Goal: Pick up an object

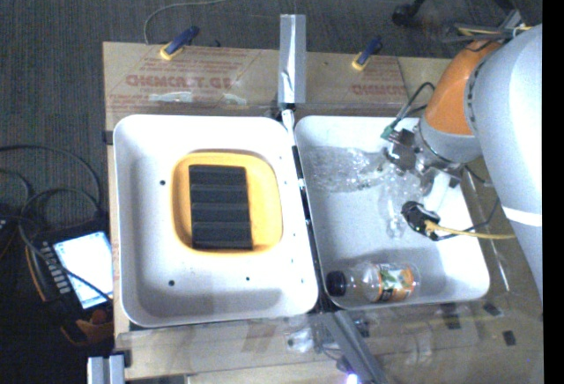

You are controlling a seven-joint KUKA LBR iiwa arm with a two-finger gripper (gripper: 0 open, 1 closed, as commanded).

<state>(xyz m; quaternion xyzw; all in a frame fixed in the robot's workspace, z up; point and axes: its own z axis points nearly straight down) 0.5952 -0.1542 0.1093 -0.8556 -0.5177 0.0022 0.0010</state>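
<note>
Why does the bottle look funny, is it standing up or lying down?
Lying down. The bottle rests on its side along the right bin's near edge, its dark cap pointing left and its label facing up.

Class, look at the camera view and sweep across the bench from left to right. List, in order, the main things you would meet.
Left bin → yellow tray with a black insert → right bin → plastic bottle → robot arm.
</note>
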